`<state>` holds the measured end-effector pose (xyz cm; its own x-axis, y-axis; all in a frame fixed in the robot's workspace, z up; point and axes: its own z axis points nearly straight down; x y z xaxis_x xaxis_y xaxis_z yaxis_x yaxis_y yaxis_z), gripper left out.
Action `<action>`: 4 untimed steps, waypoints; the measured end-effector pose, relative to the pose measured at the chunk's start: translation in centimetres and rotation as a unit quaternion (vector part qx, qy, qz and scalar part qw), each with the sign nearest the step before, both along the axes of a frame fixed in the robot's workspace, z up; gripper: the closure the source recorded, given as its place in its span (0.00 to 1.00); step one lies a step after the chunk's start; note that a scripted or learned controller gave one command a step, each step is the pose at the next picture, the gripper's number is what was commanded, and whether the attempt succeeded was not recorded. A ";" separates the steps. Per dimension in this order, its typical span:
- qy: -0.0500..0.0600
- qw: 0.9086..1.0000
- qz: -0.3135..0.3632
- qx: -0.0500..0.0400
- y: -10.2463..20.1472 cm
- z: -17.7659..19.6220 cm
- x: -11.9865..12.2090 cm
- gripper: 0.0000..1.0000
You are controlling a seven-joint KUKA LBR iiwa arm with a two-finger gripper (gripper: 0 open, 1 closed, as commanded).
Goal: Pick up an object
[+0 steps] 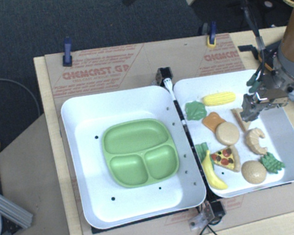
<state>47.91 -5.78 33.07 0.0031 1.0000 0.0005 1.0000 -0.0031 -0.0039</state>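
Note:
The right bin (288,136) holds several toy foods: a yellow corn cob (218,98), a green leaf (194,110), an orange piece (212,121), a round tan bun (227,133), a croissant (256,140), a pizza slice (225,159), a banana (212,173), a round bread roll (253,171) and a green broccoli piece (272,162). My gripper (250,110) hangs over the bin's upper right part, just right of a thin brown stick (239,120) and above the croissant. No toy shows in its grasp.
The left bin (86,151) carries a green divided plate (140,151). A black clip (164,75) sits at the top of the seam between the bins. Blue (67,52) and yellow (211,35) clamps hold the back board. The arm (293,63) enters from the right.

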 end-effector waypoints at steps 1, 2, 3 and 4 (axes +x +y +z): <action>0.001 1.000 -0.001 0.000 -4.5 -4.9 -0.1 1.00; 0.003 1.000 0.008 0.002 9.9 -15.2 -0.2 1.00; -0.009 1.000 0.005 0.001 12.4 -3.4 0.2 1.00; 0.001 1.000 0.008 0.001 24.9 -9.6 -0.2 1.00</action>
